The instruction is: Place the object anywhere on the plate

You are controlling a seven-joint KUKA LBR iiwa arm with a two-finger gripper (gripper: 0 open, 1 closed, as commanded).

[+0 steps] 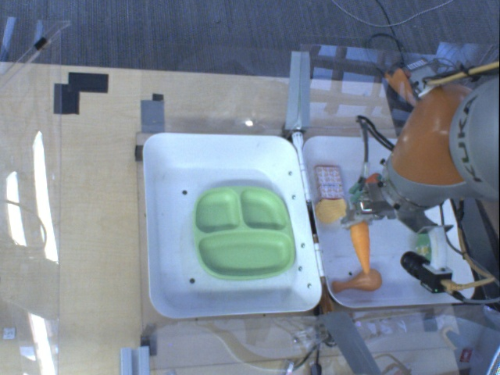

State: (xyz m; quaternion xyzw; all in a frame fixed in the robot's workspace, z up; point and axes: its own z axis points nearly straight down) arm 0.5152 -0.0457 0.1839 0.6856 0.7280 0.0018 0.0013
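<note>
The single camera is fixed above the bench (70, 233) and looks down at a slant, so the bench's far edge and a strip of dark floor (195, 14) run across the top of the frame. It stands far enough back to take in both white bins whole: the left bin (168, 287) sits at centre frame, the right bin (332, 156) toward the right edge. The arm (437, 143) enters from the right side of the frame, close under the lens.
</note>
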